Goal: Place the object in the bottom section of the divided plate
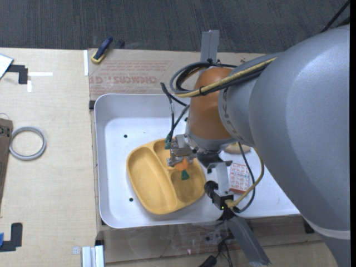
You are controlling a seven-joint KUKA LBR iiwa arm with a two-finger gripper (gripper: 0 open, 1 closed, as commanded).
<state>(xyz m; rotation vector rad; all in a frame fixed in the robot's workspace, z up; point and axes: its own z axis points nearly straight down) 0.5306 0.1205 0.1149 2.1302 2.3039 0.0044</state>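
Grey arm (295, 132) bulks closest to the lens. From left: yellow divided plate (150, 185) in the white bin (111, 149), then the small green object (184, 175) in its right-hand section, directly beneath the pincer (179, 156); whether that pincer is apart or together, I cannot tell.

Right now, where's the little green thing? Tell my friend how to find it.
Look in the white bin under the grey arm. Inside lies a yellow divided plate. The little green thing sits in the plate's smaller right-hand section, just below the gripper; it is the only green item on the yellow.
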